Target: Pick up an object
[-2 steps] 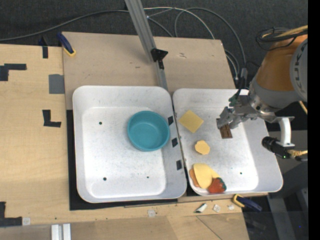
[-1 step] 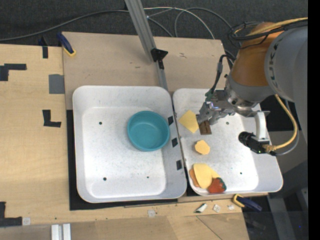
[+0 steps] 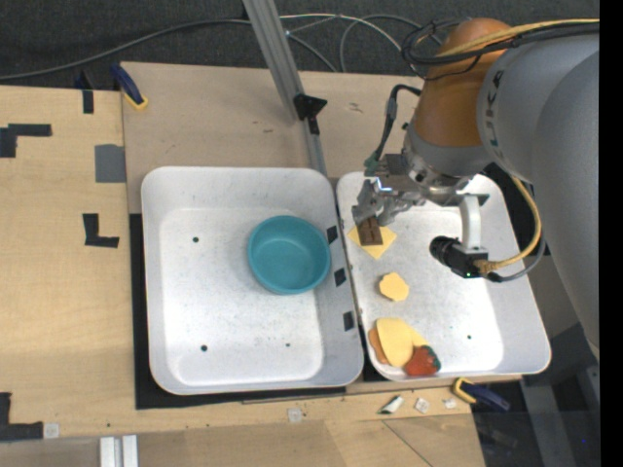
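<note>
My claw (image 3: 371, 224) hung low over the far left part of the right bin (image 3: 506, 358), at about ten o'clock from that bin's middle, close to the wall it shares with the left bin (image 3: 175, 358). Whether its tips were apart or together I could not tell from above; a dark brown shape sat at the tips and hid the gap. Directly under and just to the four o'clock side of my claw lay a pale yellow flat piece (image 3: 382, 242), touching or nearly touching the tips. I could not say that anything was gripped.

Starting from the near edge of the right bin: a red piece (image 3: 423, 361) lay at the near left corner, touching a larger yellow-and-orange round piece (image 3: 393, 339) that sat just at its ten o'clock. Farther in, toward twelve o'clock from those, a small orange-yellow chunk (image 3: 393, 286) lay by itself, apart from both the near pair and the flat piece under my claw. A black fitting (image 3: 456, 253) on my wrist, with a cable, hung over the middle of that bin at about three o'clock from my claw.

The left bin held a teal bowl (image 3: 288, 253), upright and open side up, resting right of that bin's middle, at about nine o'clock from my claw and well apart from it.

Beyond both bins, a grey metal post (image 3: 282, 56) slanted up across the bench (image 3: 58, 290).
</note>
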### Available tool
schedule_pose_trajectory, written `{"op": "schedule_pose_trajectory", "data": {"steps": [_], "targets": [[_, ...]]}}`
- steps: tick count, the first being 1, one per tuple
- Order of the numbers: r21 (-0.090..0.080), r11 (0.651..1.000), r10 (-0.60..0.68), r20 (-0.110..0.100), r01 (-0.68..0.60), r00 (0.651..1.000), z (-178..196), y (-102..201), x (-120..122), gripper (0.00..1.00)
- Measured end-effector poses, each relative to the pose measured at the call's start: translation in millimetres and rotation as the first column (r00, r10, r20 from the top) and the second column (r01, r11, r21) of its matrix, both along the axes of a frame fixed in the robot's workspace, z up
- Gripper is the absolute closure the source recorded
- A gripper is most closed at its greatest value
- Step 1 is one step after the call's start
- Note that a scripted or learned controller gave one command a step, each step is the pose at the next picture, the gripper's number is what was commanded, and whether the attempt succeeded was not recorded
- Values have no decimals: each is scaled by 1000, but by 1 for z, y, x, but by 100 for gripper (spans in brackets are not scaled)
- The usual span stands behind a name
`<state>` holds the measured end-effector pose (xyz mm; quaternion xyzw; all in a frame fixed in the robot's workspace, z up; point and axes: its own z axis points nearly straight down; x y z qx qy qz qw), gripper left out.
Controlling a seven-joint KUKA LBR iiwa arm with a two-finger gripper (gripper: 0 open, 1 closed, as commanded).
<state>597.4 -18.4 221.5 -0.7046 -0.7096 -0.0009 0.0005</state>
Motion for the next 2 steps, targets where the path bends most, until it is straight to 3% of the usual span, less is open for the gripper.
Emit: {"op": "schedule_pose_trajectory", "data": {"steps": [2], "targets": [[-1, 1000, -1, -2, 1, 1000, -2, 107, 35, 100]]}}
